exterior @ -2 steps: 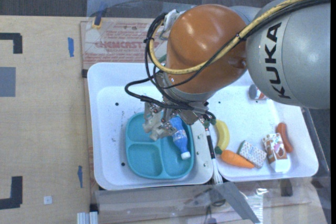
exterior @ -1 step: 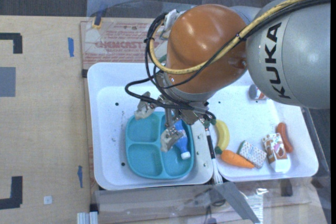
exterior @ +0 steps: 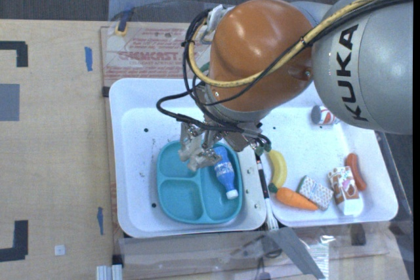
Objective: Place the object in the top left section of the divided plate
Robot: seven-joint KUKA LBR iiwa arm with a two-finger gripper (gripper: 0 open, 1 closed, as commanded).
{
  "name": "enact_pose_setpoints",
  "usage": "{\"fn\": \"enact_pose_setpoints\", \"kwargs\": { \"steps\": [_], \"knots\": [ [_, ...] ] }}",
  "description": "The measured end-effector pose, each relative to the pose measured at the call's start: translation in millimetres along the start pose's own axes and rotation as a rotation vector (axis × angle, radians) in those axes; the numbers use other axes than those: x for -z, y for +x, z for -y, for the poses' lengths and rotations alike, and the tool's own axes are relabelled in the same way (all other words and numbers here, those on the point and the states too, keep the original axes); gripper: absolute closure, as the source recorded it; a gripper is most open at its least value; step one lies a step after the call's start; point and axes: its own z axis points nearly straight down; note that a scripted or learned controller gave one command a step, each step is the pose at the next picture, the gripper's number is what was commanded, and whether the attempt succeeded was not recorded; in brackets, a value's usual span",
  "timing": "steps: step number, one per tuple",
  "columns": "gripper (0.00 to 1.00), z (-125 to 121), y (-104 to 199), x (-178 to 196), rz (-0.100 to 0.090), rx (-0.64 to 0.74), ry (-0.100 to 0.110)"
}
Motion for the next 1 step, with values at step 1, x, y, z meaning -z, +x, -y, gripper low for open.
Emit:
{"fn": "enact_pose_setpoints", "kwargs": {
  "steps": [1],
  "knots": [
    [1.0,4.1,4.1,-15.9,-0.028,0.212,-0.002]
  ]
}}
